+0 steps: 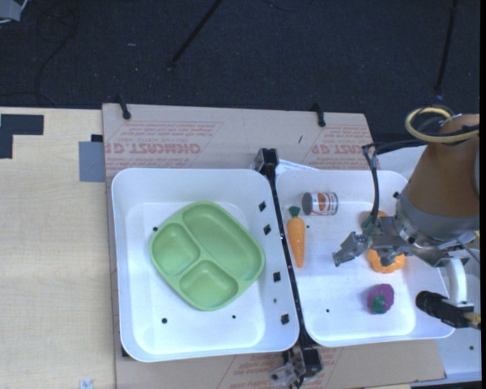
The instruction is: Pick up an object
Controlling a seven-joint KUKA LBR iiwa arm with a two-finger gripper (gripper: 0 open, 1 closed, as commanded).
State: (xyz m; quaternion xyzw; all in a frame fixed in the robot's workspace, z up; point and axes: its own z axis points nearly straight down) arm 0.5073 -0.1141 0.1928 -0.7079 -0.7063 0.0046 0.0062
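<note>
Camera view showed the gripper [364, 245] low in the right bin [340, 314], just beside an orange object [386, 260] that lay partly under the wrist. Whether the jaws were spread or pressed together could not be told. A carrot [296, 237] lay near the divider, a small can [320, 203] behind it, a purple-and-green toy [380, 298] toward the front. A green divided plate [206, 254] sat in the left bin [138, 298]. The step looked like the approach; the next move called for centring over the orange object before closing
</note>
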